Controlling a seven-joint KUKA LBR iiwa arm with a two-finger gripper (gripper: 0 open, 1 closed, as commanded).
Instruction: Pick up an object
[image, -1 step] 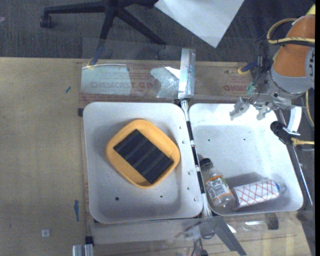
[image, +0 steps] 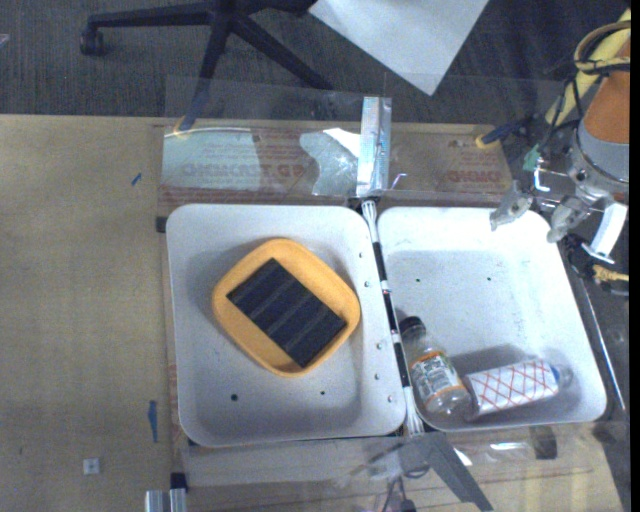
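The arm's jaws (image: 532, 210) hung spread and empty over the right white bin's (image: 500, 270) far corner; the small clear plastic bottle (image: 432, 372) lay well toward the near edge, pointing diagonally.

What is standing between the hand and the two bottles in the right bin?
Nothing visible. The hand is at the far right corner of the right bin; the small bottle and the red-checked bottle lie side by side against the near wall, with bare bin floor between.
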